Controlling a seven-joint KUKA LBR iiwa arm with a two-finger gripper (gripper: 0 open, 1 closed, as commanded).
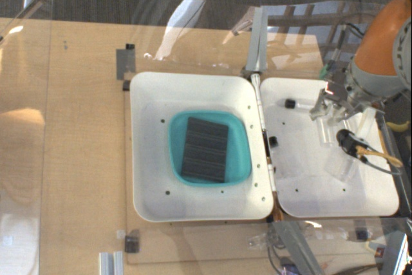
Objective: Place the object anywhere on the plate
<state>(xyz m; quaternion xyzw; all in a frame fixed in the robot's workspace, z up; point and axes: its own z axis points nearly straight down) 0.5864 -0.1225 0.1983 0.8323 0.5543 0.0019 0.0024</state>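
On the wooden table sit two shallow white bins side by side. The left bin holds a teal, square plate, and a dark grey ribbed rectangular block lies flat on the plate's middle, slightly tilted. The arm hangs over the right bin, and its claw hovers near that bin's upper part, apart from the block; whether the claw stands apart or together cannot be told from this slant.
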